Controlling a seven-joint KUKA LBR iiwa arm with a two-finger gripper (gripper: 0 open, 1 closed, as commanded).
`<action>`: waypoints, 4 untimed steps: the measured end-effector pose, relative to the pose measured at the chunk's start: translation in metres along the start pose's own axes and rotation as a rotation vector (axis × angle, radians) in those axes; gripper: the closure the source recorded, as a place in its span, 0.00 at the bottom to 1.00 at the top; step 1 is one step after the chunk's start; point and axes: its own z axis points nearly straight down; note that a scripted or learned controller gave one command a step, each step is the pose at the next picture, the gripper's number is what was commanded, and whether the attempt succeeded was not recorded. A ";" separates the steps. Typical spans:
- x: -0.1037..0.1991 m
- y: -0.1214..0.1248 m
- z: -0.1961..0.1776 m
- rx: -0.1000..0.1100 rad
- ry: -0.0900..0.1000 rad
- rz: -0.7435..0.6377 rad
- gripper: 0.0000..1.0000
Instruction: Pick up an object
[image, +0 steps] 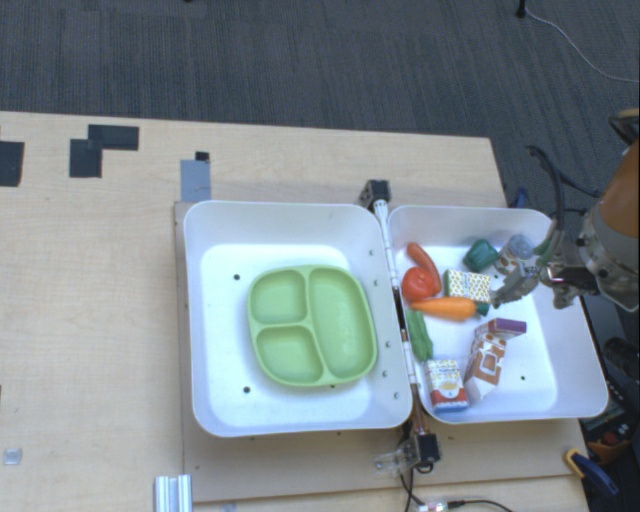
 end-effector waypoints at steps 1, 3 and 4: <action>0.010 -0.006 0.176 0.000 0.000 0.004 0.00; 0.011 -0.005 0.166 -0.003 0.000 0.002 0.00; 0.011 -0.004 0.156 -0.006 0.000 0.000 1.00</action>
